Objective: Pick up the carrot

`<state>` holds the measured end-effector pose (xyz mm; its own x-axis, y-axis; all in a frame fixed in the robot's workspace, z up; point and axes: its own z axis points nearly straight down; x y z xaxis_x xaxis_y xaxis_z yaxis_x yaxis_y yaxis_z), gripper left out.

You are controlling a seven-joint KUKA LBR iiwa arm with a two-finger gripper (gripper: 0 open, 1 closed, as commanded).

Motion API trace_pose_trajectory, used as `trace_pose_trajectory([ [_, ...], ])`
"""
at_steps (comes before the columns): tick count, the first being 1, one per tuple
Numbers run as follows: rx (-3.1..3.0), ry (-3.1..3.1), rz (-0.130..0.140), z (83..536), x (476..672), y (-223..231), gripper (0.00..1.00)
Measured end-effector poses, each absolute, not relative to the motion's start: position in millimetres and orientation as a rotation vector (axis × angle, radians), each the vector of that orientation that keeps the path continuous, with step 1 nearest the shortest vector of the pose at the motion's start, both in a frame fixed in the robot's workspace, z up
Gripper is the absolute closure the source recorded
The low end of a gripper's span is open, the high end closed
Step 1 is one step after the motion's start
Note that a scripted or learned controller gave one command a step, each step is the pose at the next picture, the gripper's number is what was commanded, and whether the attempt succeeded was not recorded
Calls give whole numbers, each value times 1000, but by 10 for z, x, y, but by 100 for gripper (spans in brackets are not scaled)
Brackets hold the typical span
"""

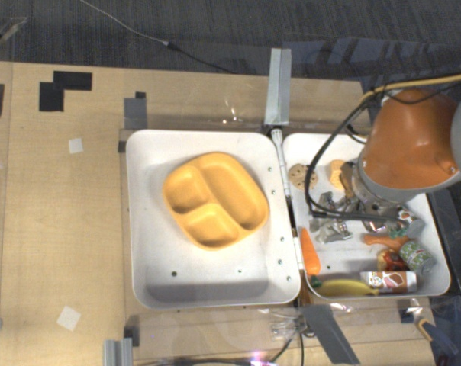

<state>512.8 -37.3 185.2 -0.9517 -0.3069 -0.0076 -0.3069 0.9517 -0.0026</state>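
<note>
At the near left edge of the right bin (pixel 444 280) the carrot (pixel 311 253) lies untouched, so the pick is not yet done. Just right of it hangs the pincer (pixel 339 221); the arm's orange band (pixel 410 139) covers it, so I cannot tell its state.

Wooden bench (pixel 55 227) below dark carpeted floor (pixel 177 10).

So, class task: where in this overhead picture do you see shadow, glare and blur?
Camera view: a soft shadow lies inside the left bin, along its near wall, below the yellow divided plate; small glints show on the bench behind it; the arm and end effector look soft-edged.
</note>
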Motion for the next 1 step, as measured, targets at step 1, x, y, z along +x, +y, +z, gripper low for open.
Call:
trace_pose_trajectory([
  [1, -53, 3131, -2, 1862, 5306, -814, 100],
])
